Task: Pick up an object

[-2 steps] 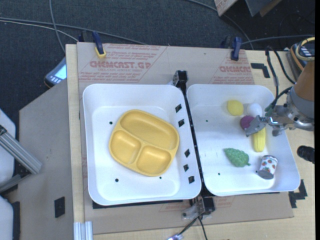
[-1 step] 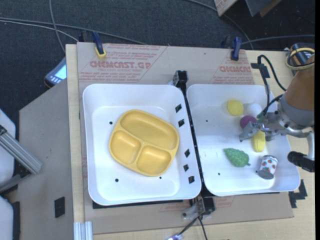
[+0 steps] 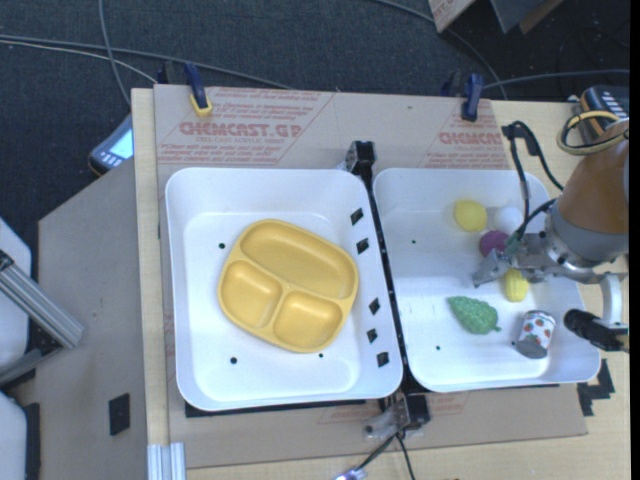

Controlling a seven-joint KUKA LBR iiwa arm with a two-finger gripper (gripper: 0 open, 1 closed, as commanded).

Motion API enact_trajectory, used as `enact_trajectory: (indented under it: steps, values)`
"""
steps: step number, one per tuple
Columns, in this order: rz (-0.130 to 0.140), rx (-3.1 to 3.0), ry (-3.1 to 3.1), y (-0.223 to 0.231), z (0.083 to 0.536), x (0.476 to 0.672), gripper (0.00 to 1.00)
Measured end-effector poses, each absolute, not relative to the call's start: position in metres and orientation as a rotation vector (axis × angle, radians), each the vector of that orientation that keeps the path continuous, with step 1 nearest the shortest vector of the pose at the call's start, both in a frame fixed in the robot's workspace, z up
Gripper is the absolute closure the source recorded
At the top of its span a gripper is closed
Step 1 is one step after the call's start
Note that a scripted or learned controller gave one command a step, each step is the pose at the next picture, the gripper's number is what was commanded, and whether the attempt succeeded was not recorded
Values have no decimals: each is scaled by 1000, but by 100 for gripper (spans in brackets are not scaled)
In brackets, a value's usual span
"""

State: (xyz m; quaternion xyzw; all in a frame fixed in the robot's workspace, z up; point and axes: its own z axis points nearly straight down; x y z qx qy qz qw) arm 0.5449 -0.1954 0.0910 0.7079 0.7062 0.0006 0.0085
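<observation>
The right bin (image 3: 430,363) holds several small objects: a yellow ball (image 3: 470,215), a purple piece (image 3: 492,242), a small yellow piece (image 3: 516,288), a green leafy item (image 3: 472,314) and a small patterned cup (image 3: 535,333) lying near the front right corner. My gripper (image 3: 497,265) is low in this bin, between the purple piece and the small yellow piece and close to both. Nothing can be seen held in it. The arm's orange band (image 3: 600,193) is above the bin's right wall.
The left bin (image 3: 190,268) contains a yellow divided plate (image 3: 288,284). A black divider (image 3: 375,268) runs between the bins. Cables (image 3: 522,153) loop over the back right of the bench. Two clamps (image 3: 198,93) hold the cardboard at the back edge.
</observation>
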Motion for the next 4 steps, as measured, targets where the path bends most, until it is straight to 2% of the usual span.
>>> enact_trajectory:
  steps: [1, 3, 4]
  values:
    - [7, 2209, 2205, -195, 103, 546, 100]
    - [5, 2216, 2219, -193, 219, 544, 100]
    - [5, 2213, 2227, -142, 229, 556, 100]
